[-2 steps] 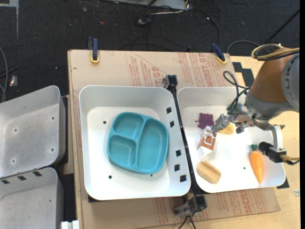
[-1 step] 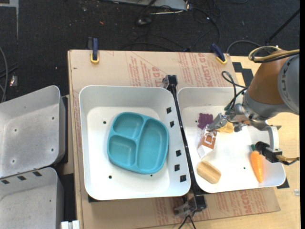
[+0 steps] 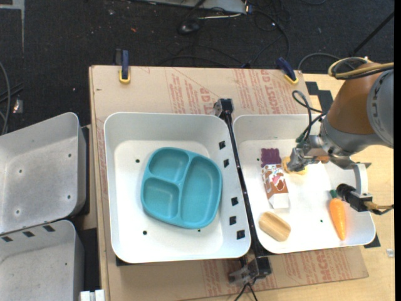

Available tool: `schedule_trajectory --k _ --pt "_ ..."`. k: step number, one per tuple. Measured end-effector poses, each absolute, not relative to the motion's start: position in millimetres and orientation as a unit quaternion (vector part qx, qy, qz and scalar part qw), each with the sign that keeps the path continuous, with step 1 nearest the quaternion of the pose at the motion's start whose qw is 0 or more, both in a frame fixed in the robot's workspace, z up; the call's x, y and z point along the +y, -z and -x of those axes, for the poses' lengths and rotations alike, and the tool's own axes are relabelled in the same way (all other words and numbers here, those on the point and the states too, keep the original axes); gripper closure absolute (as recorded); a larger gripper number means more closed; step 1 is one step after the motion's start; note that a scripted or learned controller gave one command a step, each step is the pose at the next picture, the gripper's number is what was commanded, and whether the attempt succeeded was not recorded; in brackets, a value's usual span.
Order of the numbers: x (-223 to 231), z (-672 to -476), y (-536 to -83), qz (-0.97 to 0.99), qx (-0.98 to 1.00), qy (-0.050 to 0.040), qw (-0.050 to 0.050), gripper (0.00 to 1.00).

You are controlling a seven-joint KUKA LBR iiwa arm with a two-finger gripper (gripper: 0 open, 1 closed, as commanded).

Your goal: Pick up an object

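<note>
My gripper (image 3: 296, 162) hangs low over the back middle of the right bin (image 3: 313, 125), reaching in from the right. Right under it lies a small yellow thing (image 3: 297, 170), mostly hidden by the gripper. Just left of the gripper sits a small purple block (image 3: 270, 155). In front of that block lies a brown and white packet (image 3: 276, 186). A tan bread roll (image 3: 274, 226) rests near the bin's front wall, and an orange carrot (image 3: 338, 218) lies at the front right.
The left bin (image 3: 119, 137) holds a teal divided plate (image 3: 182, 187). A black divider strip (image 3: 233, 162) runs between the two bins. White trays (image 3: 37, 168) stand off the bench to the left.
</note>
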State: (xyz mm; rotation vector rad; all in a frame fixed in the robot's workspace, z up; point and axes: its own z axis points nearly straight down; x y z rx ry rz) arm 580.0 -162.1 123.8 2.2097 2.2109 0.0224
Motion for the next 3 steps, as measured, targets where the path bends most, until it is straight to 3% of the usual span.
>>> schedule_trajectory --k 1,3 --pt "-156.6 -577.8 -168.6 -0.706 0.708 -0.0010 0.002 1.00" --pt "-148.0 -579.3 -269.4 -0.706 0.708 -0.0016 0.003 1.00"
